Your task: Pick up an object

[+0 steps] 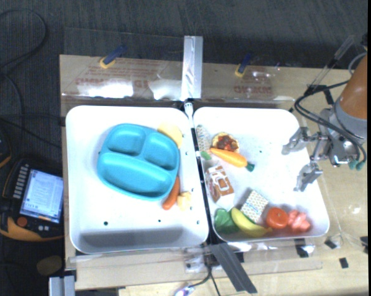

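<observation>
Gripper (pixel 304 160) spread, holding nothing, over right bin (pixel 278 119) at its right side. Toy foods along the bin's near and left edges: orange carrot (pixel 229 158), yellow banana (pixel 247 222), red tomato (pixel 276 217). No legible writing.

Even, bright light from above washes my two white bins (pixel 136 239) nearly to glare, throws only soft shadows under the blue plate (pixel 139 159) and my pincer (pixel 304 159), leaves the dark floor dim, and the whole picture looks slightly soft and grainy.
</observation>
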Motion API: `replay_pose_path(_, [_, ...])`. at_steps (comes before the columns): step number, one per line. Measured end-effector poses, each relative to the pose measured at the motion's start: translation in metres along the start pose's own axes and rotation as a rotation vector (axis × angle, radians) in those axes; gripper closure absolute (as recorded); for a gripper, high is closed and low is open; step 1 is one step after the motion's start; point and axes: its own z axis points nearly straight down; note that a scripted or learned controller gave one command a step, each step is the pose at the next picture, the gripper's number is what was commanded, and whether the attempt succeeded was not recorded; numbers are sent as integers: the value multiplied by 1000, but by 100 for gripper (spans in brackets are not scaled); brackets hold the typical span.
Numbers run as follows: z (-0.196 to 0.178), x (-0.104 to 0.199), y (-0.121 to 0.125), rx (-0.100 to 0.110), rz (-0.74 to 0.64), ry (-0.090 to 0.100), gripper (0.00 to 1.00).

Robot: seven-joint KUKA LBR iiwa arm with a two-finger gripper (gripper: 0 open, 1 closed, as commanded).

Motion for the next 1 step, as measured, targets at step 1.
replay_pose_path(1, [-22, 7, 36, 0, 109, -1, 0])
